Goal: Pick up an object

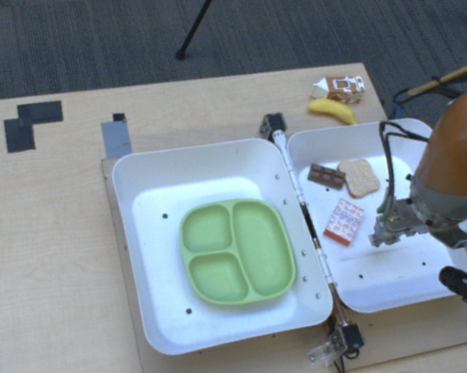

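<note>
pincer (387, 230) hangs low in the right bin (390, 288), grip state unclear, nothing visibly held. red-white packet (345, 221) lies just at its 9 o'clock. risk: descent misses and closes on bare floor, or nudges the packet away.

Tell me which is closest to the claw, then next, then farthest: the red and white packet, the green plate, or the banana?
From the claw:
1. Red and white packet, just beside it in the right bin.
2. Green plate, across in the left bin.
3. Banana, on the bench beyond the bins.
</note>
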Controlling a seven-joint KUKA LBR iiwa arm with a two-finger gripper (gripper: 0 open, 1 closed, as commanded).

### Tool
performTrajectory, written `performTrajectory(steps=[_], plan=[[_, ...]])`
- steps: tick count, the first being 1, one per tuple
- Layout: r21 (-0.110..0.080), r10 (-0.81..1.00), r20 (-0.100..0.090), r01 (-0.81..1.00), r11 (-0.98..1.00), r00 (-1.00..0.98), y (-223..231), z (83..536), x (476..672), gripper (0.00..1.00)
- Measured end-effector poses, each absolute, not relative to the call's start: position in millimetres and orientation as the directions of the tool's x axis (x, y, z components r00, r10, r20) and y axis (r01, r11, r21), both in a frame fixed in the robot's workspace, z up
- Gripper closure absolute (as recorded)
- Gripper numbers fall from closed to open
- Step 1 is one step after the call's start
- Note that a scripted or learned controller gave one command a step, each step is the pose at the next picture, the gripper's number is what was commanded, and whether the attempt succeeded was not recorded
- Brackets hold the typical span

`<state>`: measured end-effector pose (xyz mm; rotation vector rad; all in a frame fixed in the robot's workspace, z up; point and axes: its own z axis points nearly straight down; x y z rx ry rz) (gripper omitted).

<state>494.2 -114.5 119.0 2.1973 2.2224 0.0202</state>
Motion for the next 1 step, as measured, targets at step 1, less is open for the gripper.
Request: performTrajectory(steps=[1], plan=[[0.020,1.000,-0.002,1.000,0.011,-0.011,-114.5,118.9,494.2,0.00]])
